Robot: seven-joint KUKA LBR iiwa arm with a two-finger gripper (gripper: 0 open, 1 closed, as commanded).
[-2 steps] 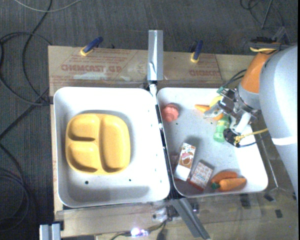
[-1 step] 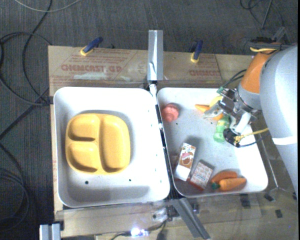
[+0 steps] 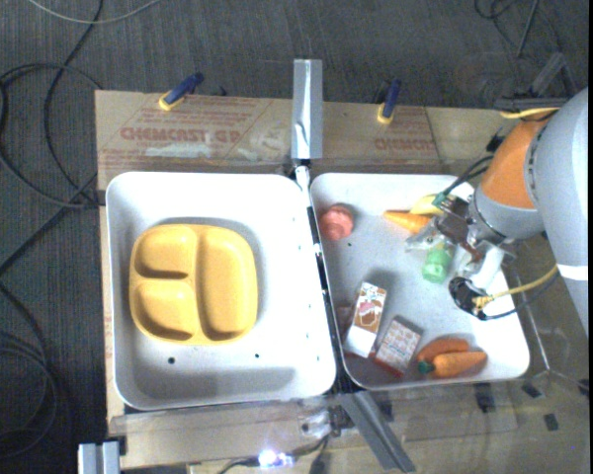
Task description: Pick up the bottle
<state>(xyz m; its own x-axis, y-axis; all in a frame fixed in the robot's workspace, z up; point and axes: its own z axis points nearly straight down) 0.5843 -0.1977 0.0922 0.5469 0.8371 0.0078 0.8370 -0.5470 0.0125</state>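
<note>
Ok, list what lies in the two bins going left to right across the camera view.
Yellow divided plate → pink ball → tall carton → small patterned box → green bottle, beside the hand. The carrots overlap these in order, so I leave them out.

Robot lab: clamped bench (image 3: pixel 267 131), floor cables (image 3: pixel 20 166)

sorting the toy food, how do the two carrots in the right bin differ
The carrot by the claw lies near the right bin's far edge, its tip pointing toward the left bin; the carrot near the front edge lies at the near corner. The far one looks paler, yellow-orange, and tapers to a sharp point; the near one is deeper orange and blunter. Both lie flat.
</note>
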